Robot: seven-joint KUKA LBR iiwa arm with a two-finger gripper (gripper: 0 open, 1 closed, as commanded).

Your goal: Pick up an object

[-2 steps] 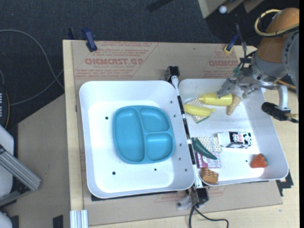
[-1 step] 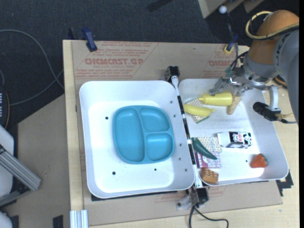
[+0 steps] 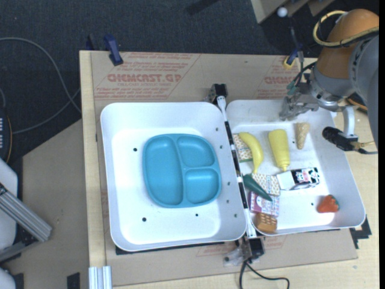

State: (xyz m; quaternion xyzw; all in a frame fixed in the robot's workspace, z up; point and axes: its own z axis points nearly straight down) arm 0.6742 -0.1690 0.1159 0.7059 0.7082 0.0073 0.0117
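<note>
**Arm poised over far edge of right bin; no object in its grasp**

The arm (image 3: pixel 343 59) enters from the right, its orange band uppermost and the wrist angled down toward the far part of the right bin (image 3: pixel 349 179). The gripper (image 3: pixel 293 108) hangs low over the bin floor near the far wall. Whether it is spread or pressed together cannot be told from this view; nothing is seen between its tips.

Candidate objects lie in the right bin. A yellow bottle (image 3: pixel 278 149) and a banana (image 3: pixel 252 150) lie side by side just nearer than the gripper. A pale cone-shaped item (image 3: pixel 301 135) lies just beside the gripper's tips. A small black-and-white carton (image 3: pixel 305 177), a red item (image 3: pixel 328 205), a green item (image 3: pixel 257 187) and patterned packets (image 3: pixel 264 206) lie nearer the front, crowded along the divider.

The left bin (image 3: pixel 120 131) holds a blue sectioned plate (image 3: pixel 180 170).

The board (image 3: pixel 150 77) beneath bears red print reading partly "CHEMCAST". A blue clamp (image 3: pixel 112 49) grips its far edge.
</note>
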